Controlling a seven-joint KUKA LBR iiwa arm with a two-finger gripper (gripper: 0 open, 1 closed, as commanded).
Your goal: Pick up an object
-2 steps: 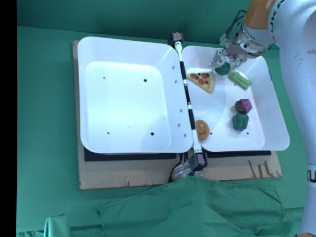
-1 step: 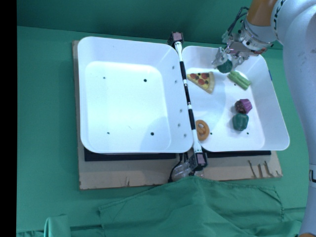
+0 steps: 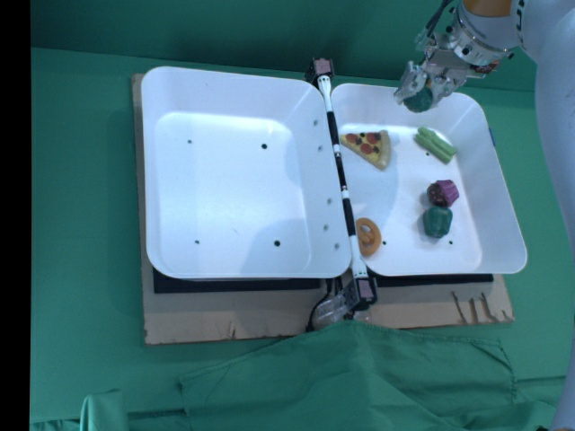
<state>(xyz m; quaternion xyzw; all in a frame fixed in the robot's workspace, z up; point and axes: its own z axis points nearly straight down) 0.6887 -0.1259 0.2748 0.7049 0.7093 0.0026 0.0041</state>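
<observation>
My gripper hangs over the far edge of the right bin, shut on a small dark green object that shows between its fingers. In the right bin lie a pizza slice, a light green vegetable piece, a purple cupcake-like toy, a dark green pepper-like toy and a pretzel. The pizza slice and pretzel lie near the divider, the others toward the right side.
The left bin sits beside the right one, joined by a black-and-white hinge strip. Both rest on a cardboard sheet over green cloth. A fold of cloth bunches at the front.
</observation>
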